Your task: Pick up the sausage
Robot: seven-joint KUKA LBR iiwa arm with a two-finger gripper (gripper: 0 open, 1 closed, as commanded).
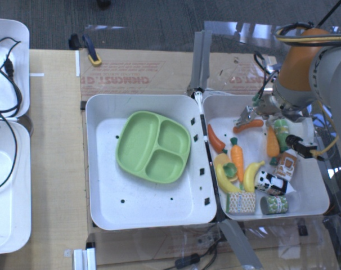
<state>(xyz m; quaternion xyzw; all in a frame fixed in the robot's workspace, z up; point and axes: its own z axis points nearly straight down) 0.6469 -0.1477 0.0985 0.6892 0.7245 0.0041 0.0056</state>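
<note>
The sausage (248, 126), a slim orange-red toy, lies slanted in the back part of the right bin (314, 207). My gripper (246, 116) hangs directly over the sausage's left half, at or just above it. The grey arm with its orange band (303, 66) reaches in from the upper right. Whether the gripper touches the sausage is not visible.
The right bin also holds a red pepper-like toy (215, 139), a carrot (236, 153), two bananas (224, 177), an orange toy (272, 143), a green toy (281, 129), a small carton (287, 165), a box (242, 202) and a can (274, 205). The left bin (103, 196) holds a green divided plate (154, 146).
</note>
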